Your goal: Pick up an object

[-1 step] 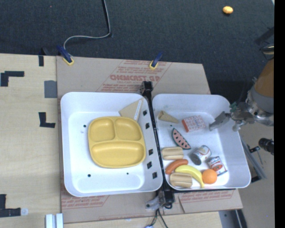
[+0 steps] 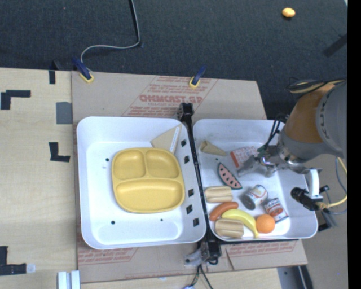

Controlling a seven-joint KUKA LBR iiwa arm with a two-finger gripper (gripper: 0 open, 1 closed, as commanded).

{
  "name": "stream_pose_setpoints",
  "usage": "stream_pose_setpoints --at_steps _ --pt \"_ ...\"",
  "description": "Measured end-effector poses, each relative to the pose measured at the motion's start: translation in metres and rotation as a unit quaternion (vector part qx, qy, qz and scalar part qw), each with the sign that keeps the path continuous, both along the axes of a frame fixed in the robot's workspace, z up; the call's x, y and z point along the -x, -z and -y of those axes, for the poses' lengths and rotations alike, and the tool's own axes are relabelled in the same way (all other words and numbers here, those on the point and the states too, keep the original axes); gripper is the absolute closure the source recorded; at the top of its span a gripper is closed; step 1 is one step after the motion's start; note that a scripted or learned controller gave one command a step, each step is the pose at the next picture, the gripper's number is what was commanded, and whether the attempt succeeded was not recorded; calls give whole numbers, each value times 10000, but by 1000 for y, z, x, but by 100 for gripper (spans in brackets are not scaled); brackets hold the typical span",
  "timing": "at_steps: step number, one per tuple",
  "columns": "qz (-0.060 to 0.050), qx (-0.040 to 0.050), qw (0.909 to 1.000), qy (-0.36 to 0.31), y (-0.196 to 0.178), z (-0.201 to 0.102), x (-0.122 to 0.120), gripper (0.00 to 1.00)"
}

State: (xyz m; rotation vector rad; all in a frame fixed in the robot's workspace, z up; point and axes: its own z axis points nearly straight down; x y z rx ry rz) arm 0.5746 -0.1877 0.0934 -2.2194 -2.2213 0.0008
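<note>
Dark blue-grey carpet (image 2: 225,34) across top of frame. Pale wooden bench top (image 2: 28,186) at left, black tape marks (image 2: 56,152) on it. Brown cardboard sheet (image 2: 163,96) upper centre, red print, two blue-yellow clamps (image 2: 84,72) at its top edge. White cable (image 2: 121,39) loops over carpet. Small orange ball (image 2: 288,12) upper right.

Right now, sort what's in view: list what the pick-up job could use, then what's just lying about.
Job:
gripper
right bin
watermelon slice
banana
orange
cans
hot dog buns

Lying about:
left bin
yellow tray
clamps
cable
</note>
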Motion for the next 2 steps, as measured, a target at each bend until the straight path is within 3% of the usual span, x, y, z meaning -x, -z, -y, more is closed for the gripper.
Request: stream_pose_setpoints --at_steps 1,2 --pt "-7 -2 10000 -3 -9 0 0 100" --pt "15 9 10000 -6 -71 -19 -61 100"
